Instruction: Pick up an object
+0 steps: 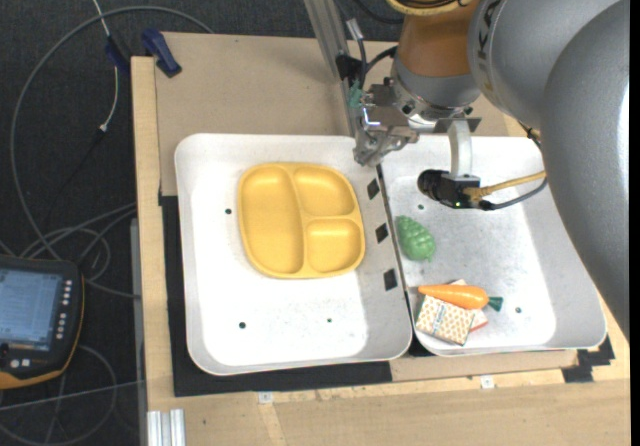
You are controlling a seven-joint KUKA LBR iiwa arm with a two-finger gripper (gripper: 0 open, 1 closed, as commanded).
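Observation:
The right bin [530, 264] holds three loose items near its front left. A green knobbly toy vegetable [415, 239] lies by the divider. Closer to the front edge lies an orange carrot [455, 295] with a green tip, and a small patterned packet [445, 320] lies just in front of it. A yellow three-compartment plate [300, 219] rests in the left bin [205, 264]. My gripper [372, 146] hangs over the far end of the seam between the bins, well behind the green vegetable and beside the plate's far right corner. I see nothing held in it.
A slanted metal post [322, 9] rises behind the bins. Black foam tabs [383, 232] line the divider. A blue clamp [160, 52] sits at the bench's far left corner. Off the bench to the left are cables and a pendant screen [35, 312].

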